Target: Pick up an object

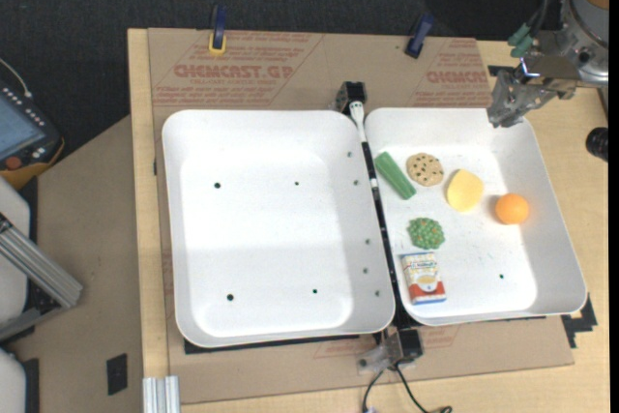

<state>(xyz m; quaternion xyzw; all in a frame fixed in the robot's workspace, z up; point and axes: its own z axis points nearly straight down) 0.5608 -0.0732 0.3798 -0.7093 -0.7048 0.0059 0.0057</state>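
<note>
Bins [193, 150] white. Green block [395, 176], tan cookie [425, 169] with dark chips, yellow lemon [465, 191], orange ball [512, 209]. Carton [423, 278] red and white.

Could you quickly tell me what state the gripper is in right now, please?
Gripper: above the right bin's far edge, nothing held; open or shut cannot be told.

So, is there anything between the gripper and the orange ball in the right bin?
Nothing visible. The gripper hangs over the far rim of the right bin; the orange ball lies nearer the camera, with bare bin floor between. The yellow piece sits beside the ball, apart.
</note>
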